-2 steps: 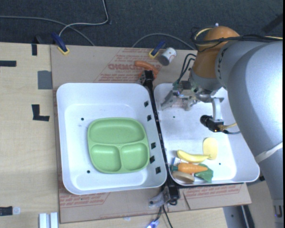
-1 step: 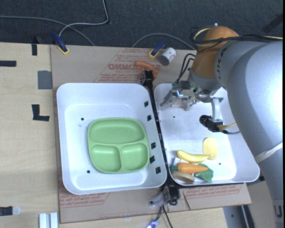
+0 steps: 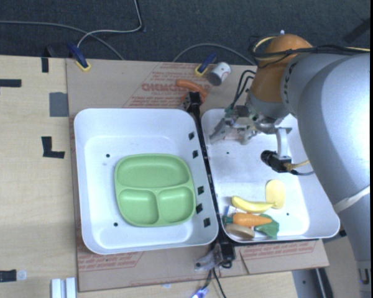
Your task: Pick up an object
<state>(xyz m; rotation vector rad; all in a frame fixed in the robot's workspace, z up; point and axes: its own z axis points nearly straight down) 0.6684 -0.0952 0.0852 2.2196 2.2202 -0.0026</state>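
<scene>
Claw (image 3: pixel 236 126) first: it hangs low over the far end of the right bin (image 3: pixel 298 225), near the divider between the two bins, and whether it is open or closed I cannot tell, since the metal parts blur together at this slant. Nothing is visibly between them.

From largest down: the grey arm (image 3: pixel 336 123) sweeps in from the right, its orange band (image 3: pixel 276 67) sitting just above the wrist, so that the wrist points down into the bin. The worktop (image 3: pixel 25 185) carries a cardboard sheet on which both white bins rest side by side. The left bin (image 3: pixel 93 141) holds a green divided plate (image 3: pixel 154 188) lying flat at its middle.

The things available for picking lie clustered in the right bin's near corner, well apart from the claw: a pale yellow rounded piece (image 3: pixel 275 193), a toy banana (image 3: pixel 252 204) just beside it, a toy carrot (image 3: pixel 252 220) with green leaves (image 3: pixel 269 230) under the banana, and a tan piece (image 3: pixel 239 231) at the near wall. They probably settled there because the pile touches the bin's wall and divider. By my reading, no pick is made yet; the claw would need to travel toward that near corner.
</scene>
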